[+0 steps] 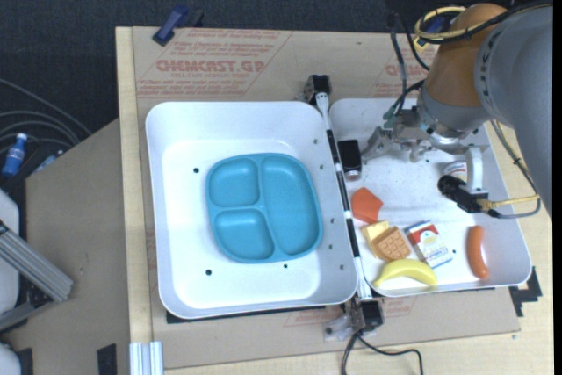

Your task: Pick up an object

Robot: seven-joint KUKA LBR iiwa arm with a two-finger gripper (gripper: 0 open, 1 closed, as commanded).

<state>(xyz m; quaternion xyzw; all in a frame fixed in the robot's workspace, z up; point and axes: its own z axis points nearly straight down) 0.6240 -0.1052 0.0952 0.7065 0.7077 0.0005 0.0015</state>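
Note:
My gripper (pixel 406 143) hangs over the far part of the right bin (pixel 505 272), under the grey arm with its orange band. Nothing shows in its grasp. Toward the bin's near side lie an orange wedge (pixel 366 205), a yellow waffle-like piece (pixel 387 240), a banana (pixel 406 273), a small red and white box (pixel 430 243) and an orange sausage (pixel 478 251). All of them lie apart from the gripper, nearer the front. A small black block (pixel 349 156) sits at the bin's left wall, just left of the gripper.
The left bin (pixel 176 277) holds a blue divided plate (pixel 262 206). A blue object (pixel 171 25) lies on the cardboard beyond the bins. Cables run along the left, outside the bench.

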